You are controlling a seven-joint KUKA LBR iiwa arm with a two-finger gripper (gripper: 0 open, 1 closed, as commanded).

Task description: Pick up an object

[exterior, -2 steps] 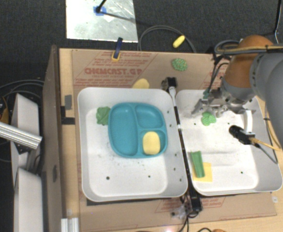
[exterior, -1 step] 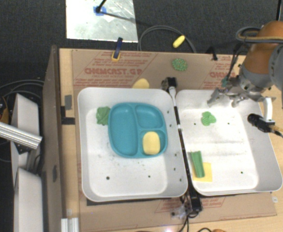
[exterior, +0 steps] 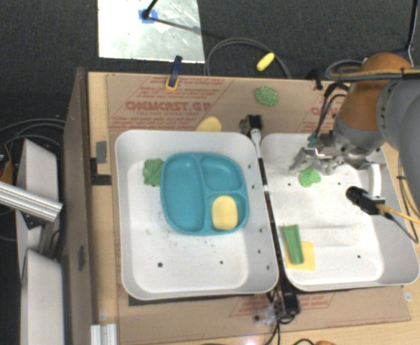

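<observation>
Camera view: the teal divided plate (exterior: 184, 192) lies in the middle of the left white bin (exterior: 134, 214) and serves as the reference here. A yellow oval piece (exterior: 225, 212) sits in the plate's near-right compartment; the other compartments hold nothing visible. A green leafy piece (exterior: 152, 171) lies on the bin floor touching the plate's far-left edge.

To the right of the plate, across the seam between the bins, the right white bin (exterior: 339, 264) holds the rest. A small green piece (exterior: 310, 177) lies on the bin floor, well to the right of the plate and about level with its far half. The gripper (exterior: 316, 160) is low over the bin just beyond that piece, close to it or touching it. Whether the gripper is open or closed cannot be told, and nothing can be seen held in it. The grey arm (exterior: 403, 113), with its orange band (exterior: 364, 95), comes in from farther right.

Nearer the camera and right of the plate, a green block (exterior: 292, 241) lies along the left part of a yellow pad (exterior: 306, 257), resting on it.

Beyond the plate, outside the bins, a yellow lump (exterior: 210, 125) sits on the cardboard-covered surface (exterior: 159, 103) against the left bin's far rim. A round green piece (exterior: 267, 95) lies farther back and to the right on the same surface.
</observation>
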